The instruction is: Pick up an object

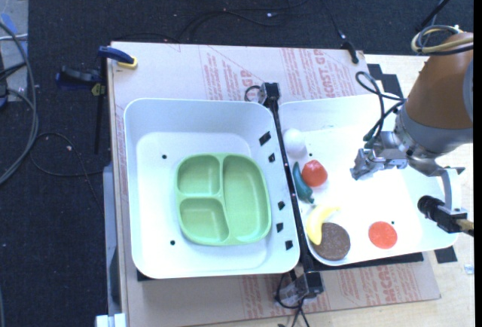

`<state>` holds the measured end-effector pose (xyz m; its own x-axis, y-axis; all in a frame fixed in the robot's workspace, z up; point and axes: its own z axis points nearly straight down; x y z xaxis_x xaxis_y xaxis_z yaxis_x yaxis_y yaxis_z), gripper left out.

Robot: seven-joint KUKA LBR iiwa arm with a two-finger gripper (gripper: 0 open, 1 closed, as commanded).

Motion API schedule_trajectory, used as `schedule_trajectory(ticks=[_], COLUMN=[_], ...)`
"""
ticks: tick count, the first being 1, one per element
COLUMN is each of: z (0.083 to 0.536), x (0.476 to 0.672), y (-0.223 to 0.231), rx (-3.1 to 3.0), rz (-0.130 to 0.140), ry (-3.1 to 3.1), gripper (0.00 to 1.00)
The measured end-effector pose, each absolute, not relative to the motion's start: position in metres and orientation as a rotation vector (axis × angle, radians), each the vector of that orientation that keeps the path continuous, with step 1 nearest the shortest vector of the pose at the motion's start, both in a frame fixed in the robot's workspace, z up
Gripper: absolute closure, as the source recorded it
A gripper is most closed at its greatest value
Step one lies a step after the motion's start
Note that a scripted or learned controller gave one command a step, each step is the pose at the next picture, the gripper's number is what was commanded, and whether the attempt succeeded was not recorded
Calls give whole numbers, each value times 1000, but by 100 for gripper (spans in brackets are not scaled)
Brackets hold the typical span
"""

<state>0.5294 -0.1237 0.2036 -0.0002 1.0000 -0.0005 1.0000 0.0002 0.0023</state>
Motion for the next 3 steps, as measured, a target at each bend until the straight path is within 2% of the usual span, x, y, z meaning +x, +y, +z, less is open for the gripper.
schedule_trajectory(ticks=[2, 3], z=[230, 235], x=[539, 534], y=[-24, 22], rx=[2216, 2218], rz=[1, 0], ry=[2226, 2226], gripper=[100, 100])
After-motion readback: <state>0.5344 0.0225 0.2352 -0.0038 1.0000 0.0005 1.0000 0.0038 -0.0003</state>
